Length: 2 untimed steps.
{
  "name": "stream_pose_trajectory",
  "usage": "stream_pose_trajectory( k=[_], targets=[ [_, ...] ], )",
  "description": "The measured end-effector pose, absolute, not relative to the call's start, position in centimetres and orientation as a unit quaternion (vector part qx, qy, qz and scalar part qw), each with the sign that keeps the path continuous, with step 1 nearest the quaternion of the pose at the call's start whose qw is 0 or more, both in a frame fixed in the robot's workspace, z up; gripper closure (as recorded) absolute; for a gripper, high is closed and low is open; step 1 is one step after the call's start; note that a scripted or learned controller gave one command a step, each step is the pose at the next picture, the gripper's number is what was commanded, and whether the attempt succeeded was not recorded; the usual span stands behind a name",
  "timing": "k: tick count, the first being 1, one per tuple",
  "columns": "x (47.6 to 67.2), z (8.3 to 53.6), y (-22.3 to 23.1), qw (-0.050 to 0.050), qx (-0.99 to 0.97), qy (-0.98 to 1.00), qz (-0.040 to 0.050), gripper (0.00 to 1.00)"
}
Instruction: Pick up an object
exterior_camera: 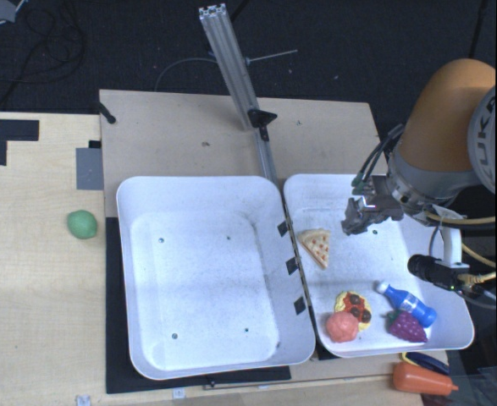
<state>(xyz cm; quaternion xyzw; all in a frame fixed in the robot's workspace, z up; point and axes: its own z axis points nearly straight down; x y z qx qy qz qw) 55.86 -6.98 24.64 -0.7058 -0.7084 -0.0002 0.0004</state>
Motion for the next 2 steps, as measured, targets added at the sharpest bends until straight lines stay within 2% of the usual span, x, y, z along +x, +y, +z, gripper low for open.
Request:
stream_pose_trajectory(
  k=[1,2],
  targets=[
    [55.8,24.1,-1.2,0.001,-0.706,-0.708,0.0000,1.00],
    [54.0,23.0,4.0,0.001,-0.706,-0.708,0.0004,1.00]
  ],
)
